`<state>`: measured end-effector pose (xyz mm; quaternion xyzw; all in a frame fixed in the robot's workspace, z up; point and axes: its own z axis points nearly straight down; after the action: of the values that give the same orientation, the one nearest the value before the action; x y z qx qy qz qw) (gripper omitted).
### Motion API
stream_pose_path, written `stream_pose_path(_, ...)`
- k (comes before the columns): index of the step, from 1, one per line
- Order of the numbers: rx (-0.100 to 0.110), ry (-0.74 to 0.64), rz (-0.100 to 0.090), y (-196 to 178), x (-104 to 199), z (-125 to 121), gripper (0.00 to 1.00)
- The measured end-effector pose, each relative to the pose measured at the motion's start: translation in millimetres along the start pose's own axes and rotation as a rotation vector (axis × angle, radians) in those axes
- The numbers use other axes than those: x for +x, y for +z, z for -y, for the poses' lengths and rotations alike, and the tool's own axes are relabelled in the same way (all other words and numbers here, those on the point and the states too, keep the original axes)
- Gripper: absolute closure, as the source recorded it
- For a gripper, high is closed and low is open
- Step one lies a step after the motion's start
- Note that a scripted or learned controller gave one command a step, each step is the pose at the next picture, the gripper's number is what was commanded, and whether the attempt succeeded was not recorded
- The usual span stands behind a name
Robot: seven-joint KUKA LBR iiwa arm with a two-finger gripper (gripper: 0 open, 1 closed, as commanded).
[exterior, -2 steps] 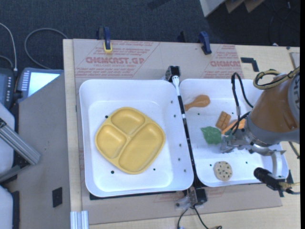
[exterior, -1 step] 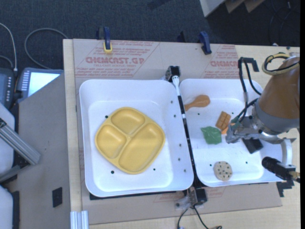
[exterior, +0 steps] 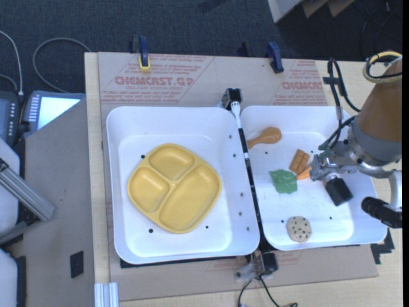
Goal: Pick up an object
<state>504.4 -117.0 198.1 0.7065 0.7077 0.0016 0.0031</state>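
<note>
The right bin (exterior: pixel 345 232) holds several small items. A tan drumstick-shaped piece (exterior: pixel 265 136) lies at its far left, with a brown ridged cracker (exterior: pixel 299 160) to the right of it. Nearer the middle are a small orange piece (exterior: pixel 303 174) and a crumpled green item (exterior: pixel 283 181). A round speckled cookie (exterior: pixel 298 228) sits near the front. My gripper (exterior: pixel 319 166) hangs low over the bin's right half, right next to the cracker and the orange piece. I see nothing held in it.
The left bin (exterior: pixel 121 171) carries a yellow divided plate (exterior: pixel 174 187). A black rail (exterior: pixel 246 171) runs between the bins. Cables and clamps line the bench's far edge, and the arm's body (exterior: pixel 380 120) covers the right bin's right side.
</note>
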Motion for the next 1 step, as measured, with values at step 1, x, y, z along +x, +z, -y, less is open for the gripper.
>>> stream_pose_path(1,0.000,0.001,0.000,-44.6,-2.6,-6.9,1.00)
